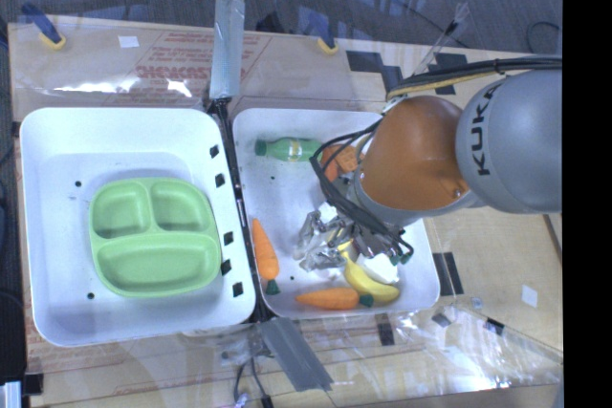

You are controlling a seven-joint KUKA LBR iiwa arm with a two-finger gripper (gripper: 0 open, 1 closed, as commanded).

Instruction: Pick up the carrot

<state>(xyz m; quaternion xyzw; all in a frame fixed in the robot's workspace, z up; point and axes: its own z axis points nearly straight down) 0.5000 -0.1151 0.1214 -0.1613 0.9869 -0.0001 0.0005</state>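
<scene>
Two carrots lie in the right bin [287,196]. One carrot [263,248] rests against the bin's left wall, its tip toward the back. The other carrot [327,299] lies flat along the front wall. My gripper [323,239] hangs low over the middle of this bin, between the two carrots and just above a yellow banana [368,284]. The orange wrist band and grey arm cover the bin's right part. Nothing can be seen held in the gripper.
A green bottle [287,148] lies at the back of the right bin, with an orange item [341,160] partly hidden by the arm. A white object [381,268] sits by the banana. The left bin [48,167] holds a green divided tray [153,234].
</scene>
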